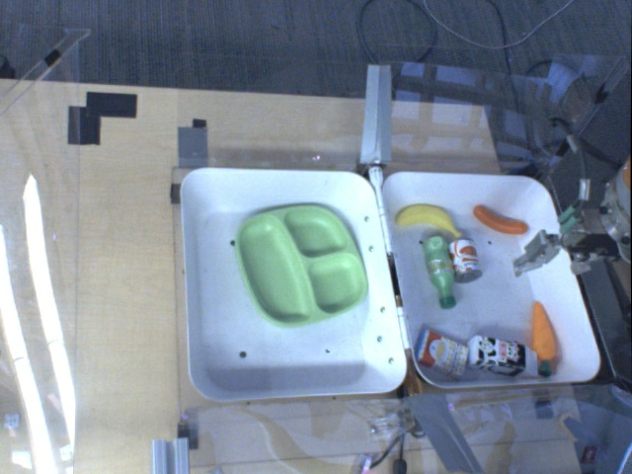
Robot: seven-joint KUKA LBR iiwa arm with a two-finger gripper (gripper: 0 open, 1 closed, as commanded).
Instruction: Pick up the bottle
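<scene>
Nearest the camera, a milk carton (472,355) and a carrot (542,334) lie along the right bin's (568,275) front wall. Mid-bin, the green bottle (439,273) lies on its side, touching a small can (464,260); it looks light, rigid and slick, best gripped across its body. The hand (541,251) hovers released near the right rim. Beyond lie a banana (427,217) and a sausage (500,221).
</scene>
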